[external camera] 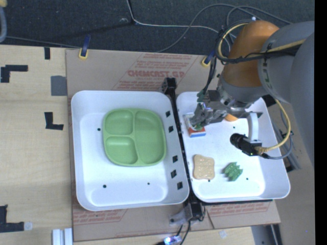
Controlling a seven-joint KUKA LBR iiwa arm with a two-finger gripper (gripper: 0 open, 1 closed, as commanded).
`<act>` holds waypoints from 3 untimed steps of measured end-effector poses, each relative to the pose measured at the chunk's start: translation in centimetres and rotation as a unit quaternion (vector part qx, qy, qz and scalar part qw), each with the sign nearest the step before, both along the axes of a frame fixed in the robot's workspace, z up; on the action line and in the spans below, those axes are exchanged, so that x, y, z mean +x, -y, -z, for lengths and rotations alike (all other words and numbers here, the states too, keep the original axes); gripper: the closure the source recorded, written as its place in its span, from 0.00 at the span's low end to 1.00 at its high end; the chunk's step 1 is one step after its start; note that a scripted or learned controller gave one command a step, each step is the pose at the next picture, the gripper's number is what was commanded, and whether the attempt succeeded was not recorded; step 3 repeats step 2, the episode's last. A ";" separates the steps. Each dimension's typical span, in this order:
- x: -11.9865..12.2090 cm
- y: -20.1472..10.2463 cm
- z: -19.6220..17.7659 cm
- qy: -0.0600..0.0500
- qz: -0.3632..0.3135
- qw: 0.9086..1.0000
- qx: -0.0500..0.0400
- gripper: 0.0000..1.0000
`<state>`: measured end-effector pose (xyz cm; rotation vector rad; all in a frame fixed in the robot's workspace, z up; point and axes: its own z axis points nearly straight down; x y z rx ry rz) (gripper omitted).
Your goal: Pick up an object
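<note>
At the near side of the right bin [276, 188] lie two small things on the smooth white floor: a flat tan piece shaped like a slice of toast [204, 167], with a rough surface, and beside it to the right a small green jagged piece [233, 171], like a bunch of leaves. They are near each other but apart.

The left bin [82, 152] holds a light green divided plate [135, 137] with three compartments. It is of smooth plastic, with rounded corners.

Farther back in the right bin, near the wall between the bins, stands a small block [196, 131] with a red, a white and a blue side. The gripper [200, 117] is directly over it and seems to touch its top. If the fingers are spread or closed, I cannot tell, because the dark metal parts cover each other.

The arm [286, 50] comes in from the right and bends down, grey and round, with a shiny orange band [250, 50] above the wrist. Cables loop around it. Just behind the gripper a small orange thing [231, 118] shows partly.

Both bins stand on a brown cardboard sheet [138, 68] with red print.
</note>
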<state>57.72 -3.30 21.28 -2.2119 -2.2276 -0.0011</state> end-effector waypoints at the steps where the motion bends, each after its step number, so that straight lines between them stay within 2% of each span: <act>1: -0.1 -5.2 -1.2 0.000 0.000 1.000 0.000 1.00; 2: 0.1 -11.0 -0.1 -0.001 0.000 1.000 -0.001 1.00; 3: 0.1 -11.0 -0.1 -0.001 0.000 1.000 -0.001 1.00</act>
